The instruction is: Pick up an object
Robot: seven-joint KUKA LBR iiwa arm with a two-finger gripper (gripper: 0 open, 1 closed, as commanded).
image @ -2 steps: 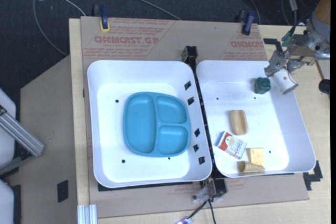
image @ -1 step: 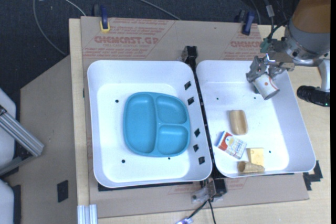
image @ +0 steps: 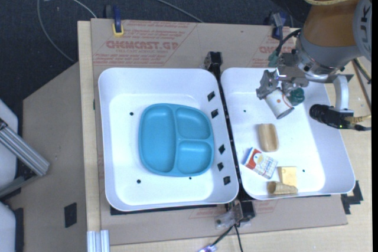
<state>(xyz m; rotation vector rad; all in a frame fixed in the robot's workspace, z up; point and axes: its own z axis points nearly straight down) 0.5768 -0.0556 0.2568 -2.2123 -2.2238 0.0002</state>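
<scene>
Gripper (image: 279,93) hovering over upper part of right white shallow bin (image: 331,162), at frame's upper right; grip state impossible to tell. Tan oblong block (image: 269,137), red-white packet (image: 260,162), yellow sponge piece (image: 288,175) lying lower in same bin. Blue divided plate (image: 175,140) sitting in left white bin (image: 118,97).

Blue plate (image: 176,140) fills left bin (image: 112,127); right bin's (image: 331,156) centre lies open.

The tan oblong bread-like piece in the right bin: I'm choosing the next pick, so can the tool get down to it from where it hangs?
Probably yes. The tan oblong bread-like piece lies alone on bare floor of the right white bin, apart from the red-and-white packet, with the tool just beyond it.
</scene>
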